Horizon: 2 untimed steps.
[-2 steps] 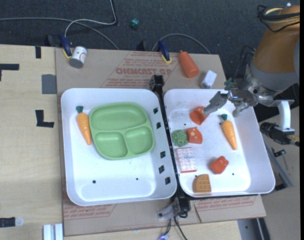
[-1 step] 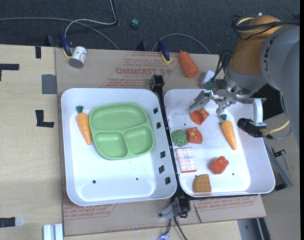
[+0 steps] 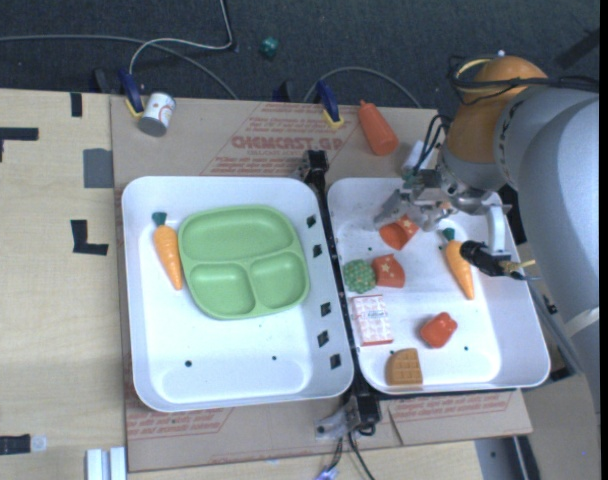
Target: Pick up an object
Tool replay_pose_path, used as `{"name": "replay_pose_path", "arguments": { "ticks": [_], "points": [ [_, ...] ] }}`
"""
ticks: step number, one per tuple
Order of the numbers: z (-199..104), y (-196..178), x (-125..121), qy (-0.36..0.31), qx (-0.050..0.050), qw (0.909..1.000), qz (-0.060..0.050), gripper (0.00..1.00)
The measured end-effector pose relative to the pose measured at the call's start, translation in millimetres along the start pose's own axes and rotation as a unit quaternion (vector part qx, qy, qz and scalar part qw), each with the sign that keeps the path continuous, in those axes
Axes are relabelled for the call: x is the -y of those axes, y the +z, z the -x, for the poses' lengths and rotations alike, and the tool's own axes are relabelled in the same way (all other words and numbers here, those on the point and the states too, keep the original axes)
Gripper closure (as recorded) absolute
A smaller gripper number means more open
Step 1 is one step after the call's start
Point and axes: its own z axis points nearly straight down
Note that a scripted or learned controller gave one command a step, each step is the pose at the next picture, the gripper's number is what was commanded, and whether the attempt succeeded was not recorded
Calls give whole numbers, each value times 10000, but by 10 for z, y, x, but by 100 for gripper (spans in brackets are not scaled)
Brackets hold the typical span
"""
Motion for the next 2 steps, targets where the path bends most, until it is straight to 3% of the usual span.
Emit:
{"name": "replay_pose_path", "arguments": {
  "ticks": [1, 2],
  "points": [
    [-116, 4, 3, -1, 3, 10000, -8, 0],
    [-118, -96, 0, -5, 4, 10000, -4, 100]
  ]
}}
